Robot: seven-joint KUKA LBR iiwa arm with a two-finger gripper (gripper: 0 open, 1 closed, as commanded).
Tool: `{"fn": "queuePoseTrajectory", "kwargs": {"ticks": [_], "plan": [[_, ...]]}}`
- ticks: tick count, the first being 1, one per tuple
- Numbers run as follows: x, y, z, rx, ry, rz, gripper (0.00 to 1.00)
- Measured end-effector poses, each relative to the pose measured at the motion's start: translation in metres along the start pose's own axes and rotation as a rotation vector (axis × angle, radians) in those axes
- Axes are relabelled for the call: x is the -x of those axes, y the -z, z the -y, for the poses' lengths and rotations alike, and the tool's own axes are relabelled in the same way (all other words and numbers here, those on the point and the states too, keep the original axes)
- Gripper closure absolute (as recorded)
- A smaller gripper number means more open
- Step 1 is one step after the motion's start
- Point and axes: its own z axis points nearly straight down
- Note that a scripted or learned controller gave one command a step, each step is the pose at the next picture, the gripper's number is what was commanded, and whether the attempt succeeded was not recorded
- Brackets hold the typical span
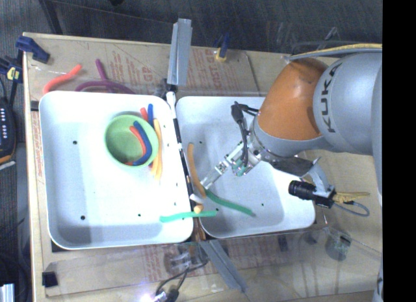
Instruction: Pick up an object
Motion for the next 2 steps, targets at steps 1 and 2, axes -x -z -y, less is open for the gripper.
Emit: {"fn": "queuePoseTrajectory", "kwargs": {"ticks": [1,2], "plan": [[0.0091,-0.0941,0.0103,0.002,-0.025,0.028,0.0],[0.0041,-0.0855,0.0076,0.001,-0.018,0.013,1.0]]}}
